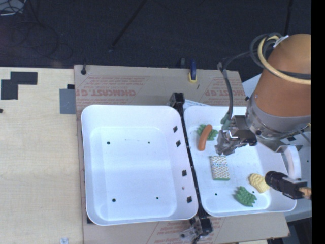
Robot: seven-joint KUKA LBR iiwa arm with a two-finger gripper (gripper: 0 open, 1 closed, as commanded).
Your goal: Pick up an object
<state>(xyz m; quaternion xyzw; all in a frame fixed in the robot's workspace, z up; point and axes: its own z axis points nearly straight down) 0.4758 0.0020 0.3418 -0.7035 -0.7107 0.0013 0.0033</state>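
Patterned packet [219,168] near the middle of the right bin [274,205], gripper [224,147] poised just above its upper end.
Flat, pale, green-checked rectangle; descend squarely over its short sides, avoiding the carrot [204,136] beside. Whether the gripper is open I cannot tell; nothing visibly held.

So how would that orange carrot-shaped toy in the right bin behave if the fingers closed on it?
The carrot looks long and rounded, so it would probably roll or squirt sideways from a pinch. It seems small and likely light. It lies beside the right bin's left wall, which may crowd the gripper hovering next to it.
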